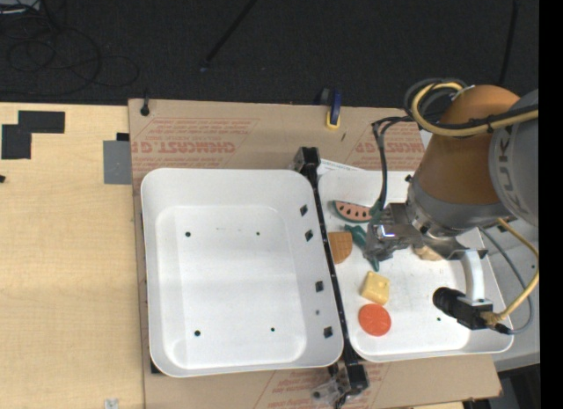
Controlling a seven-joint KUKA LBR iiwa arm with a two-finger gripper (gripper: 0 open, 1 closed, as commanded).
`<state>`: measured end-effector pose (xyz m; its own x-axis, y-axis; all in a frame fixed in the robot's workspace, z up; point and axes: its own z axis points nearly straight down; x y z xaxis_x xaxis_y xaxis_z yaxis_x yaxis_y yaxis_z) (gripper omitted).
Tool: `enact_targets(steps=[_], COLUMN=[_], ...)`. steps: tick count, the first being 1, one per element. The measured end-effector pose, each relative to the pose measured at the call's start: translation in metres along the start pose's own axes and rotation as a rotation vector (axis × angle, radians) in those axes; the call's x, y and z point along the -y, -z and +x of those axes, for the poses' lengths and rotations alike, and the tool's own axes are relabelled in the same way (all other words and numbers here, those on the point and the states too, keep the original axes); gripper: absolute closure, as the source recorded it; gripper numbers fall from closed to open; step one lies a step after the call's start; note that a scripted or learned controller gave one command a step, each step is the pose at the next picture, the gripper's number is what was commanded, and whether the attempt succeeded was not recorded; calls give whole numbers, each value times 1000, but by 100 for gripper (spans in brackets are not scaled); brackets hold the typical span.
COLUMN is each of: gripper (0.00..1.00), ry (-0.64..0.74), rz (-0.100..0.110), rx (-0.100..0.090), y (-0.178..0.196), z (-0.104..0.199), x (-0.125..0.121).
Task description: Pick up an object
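Watermelon slice (354, 212) lies in the right bin (413, 315), near its far left corner and close to the black strip (320, 262) that runs between the two bins. Nearer to the camera, along the same left wall, there is a brown piece (339, 244) almost touching this wall, then a yellow block (376, 288) a little more inside, and a red round thing (376, 320) near the front rim. These last two are near each other but apart, and the white floor to their right is bare. The gripper (380, 236) hangs over the middle of this bin, just beside the brown piece and between the watermelon slice and the yellow block. A small teal thing (373, 258) shows directly under it; whether the jaws are open, closed or gripping this thing I cannot tell. The grey arm (462, 170) with its orange band covers the far right part of the bin. The left bin (229, 275) has a wide bare floor. Both bins stand on a cardboard sheet (220, 143), which lies on the pale wooden tabletop (62, 266).
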<state>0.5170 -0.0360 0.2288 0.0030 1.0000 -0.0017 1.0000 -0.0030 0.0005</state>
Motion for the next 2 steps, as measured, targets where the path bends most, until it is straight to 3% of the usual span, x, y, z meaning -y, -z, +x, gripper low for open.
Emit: enact_targets(steps=[1, 2], gripper=[100, 100], ry=[1, 11], rz=[5, 0], rx=[-3, -4], y=[26, 42], z=[-6, 69], x=[43, -2])
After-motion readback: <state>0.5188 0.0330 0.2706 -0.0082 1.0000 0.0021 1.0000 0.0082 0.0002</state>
